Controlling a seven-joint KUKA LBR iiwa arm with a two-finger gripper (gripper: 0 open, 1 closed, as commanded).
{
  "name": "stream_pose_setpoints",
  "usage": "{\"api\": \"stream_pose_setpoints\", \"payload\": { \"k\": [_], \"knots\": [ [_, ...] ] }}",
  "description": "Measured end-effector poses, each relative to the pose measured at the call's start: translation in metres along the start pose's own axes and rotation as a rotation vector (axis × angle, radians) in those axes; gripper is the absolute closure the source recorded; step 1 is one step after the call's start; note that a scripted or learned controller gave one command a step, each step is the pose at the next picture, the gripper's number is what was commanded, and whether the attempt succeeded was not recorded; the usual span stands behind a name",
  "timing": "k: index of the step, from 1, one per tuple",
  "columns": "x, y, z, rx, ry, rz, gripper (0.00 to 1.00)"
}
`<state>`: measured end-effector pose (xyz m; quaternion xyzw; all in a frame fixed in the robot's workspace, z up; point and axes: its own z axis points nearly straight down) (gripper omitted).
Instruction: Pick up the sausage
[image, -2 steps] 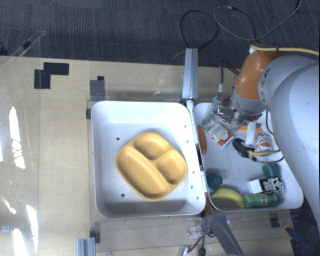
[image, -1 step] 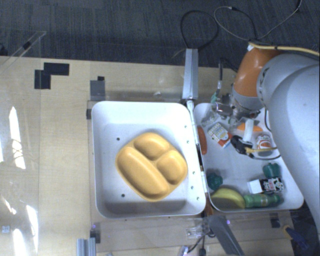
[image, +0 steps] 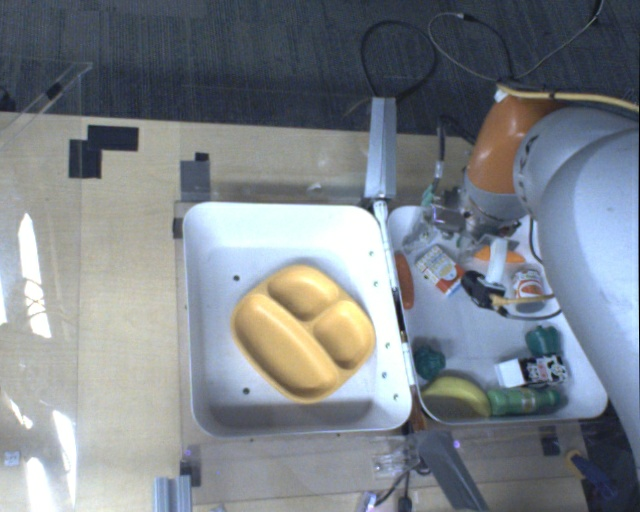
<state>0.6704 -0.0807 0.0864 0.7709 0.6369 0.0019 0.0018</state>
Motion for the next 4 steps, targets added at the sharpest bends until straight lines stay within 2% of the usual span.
{"api": "stream_pose_setpoints", "payload": {
  "k": [4],
  "knots": [
    [0.0, 0.0, 0.0, 0.0, 0.0, 0.0, 0.0]
  ]
}}
